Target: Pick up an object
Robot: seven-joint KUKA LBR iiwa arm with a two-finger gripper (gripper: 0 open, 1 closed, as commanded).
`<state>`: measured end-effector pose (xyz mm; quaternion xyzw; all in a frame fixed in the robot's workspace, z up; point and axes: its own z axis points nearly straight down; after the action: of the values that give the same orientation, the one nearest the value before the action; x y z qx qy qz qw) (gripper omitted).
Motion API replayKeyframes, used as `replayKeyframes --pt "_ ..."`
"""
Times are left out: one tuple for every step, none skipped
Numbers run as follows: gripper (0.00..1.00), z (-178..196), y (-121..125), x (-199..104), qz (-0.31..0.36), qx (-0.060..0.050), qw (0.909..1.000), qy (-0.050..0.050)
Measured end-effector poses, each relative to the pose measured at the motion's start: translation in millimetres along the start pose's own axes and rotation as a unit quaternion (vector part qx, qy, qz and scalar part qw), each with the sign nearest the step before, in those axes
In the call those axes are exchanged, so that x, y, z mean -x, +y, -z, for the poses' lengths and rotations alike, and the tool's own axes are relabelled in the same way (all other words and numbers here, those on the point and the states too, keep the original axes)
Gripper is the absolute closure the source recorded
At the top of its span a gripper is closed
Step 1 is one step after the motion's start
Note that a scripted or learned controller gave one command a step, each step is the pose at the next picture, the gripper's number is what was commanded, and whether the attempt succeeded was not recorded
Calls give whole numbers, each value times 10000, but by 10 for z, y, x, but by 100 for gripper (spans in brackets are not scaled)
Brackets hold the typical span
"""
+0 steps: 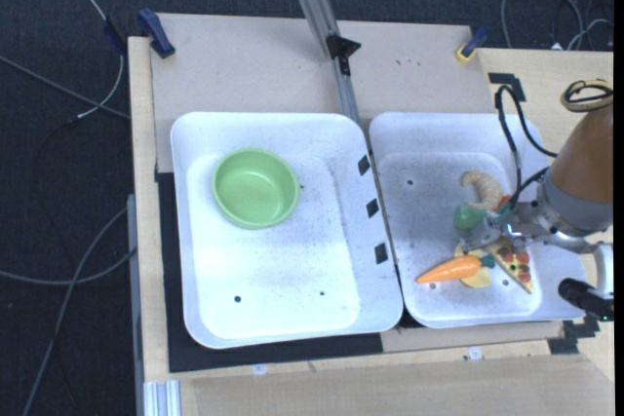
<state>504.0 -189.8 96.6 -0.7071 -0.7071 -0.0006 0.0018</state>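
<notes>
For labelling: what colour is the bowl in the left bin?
Light green bowl, plain, clearest in the camera view.

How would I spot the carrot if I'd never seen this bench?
Look in the right bin, near its front edge. The carrot lies there beside a pizza slice, left of the hand; it alone is long, orange and pointed.

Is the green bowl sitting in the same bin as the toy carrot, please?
No, the green bowl sits in the left bin, while the carrot lies in the right bin.
</notes>
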Motion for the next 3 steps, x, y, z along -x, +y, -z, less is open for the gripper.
replayKeyframes --pt "100 163 29 22 -9 72 10000 -38" --pt "100 631 57 89 2 34 10000 -21" --pt "100 1103 117 49 10 54 10000 -23"
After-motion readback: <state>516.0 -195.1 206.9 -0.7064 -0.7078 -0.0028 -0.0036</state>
